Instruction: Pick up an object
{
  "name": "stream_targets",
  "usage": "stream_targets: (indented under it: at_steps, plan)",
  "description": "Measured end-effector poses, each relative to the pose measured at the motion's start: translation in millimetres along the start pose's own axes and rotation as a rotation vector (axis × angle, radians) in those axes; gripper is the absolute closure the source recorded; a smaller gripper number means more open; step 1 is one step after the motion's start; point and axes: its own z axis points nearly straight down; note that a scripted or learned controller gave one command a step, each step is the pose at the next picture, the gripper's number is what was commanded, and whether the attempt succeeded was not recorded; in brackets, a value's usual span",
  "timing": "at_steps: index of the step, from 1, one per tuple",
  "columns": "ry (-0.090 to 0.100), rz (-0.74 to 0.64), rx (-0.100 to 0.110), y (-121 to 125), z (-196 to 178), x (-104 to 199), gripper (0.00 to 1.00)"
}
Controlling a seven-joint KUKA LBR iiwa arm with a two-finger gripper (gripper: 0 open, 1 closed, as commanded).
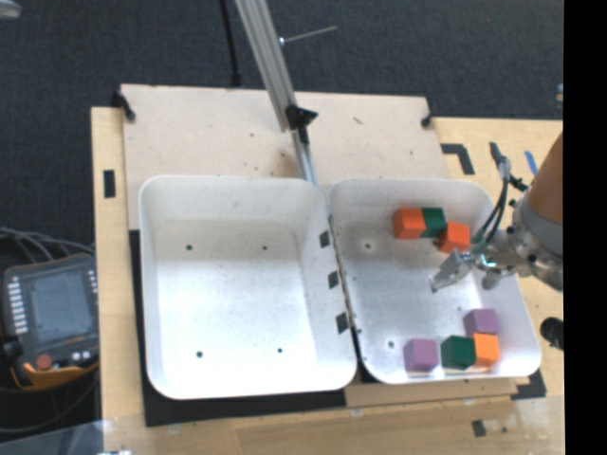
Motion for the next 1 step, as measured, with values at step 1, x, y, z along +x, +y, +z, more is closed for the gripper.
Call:
stream_targets:
  at_steps: [1]
  plan:
    - [-0.002, 0.003, -0.005, 0.8, -2.1, -0.2, 0.00]
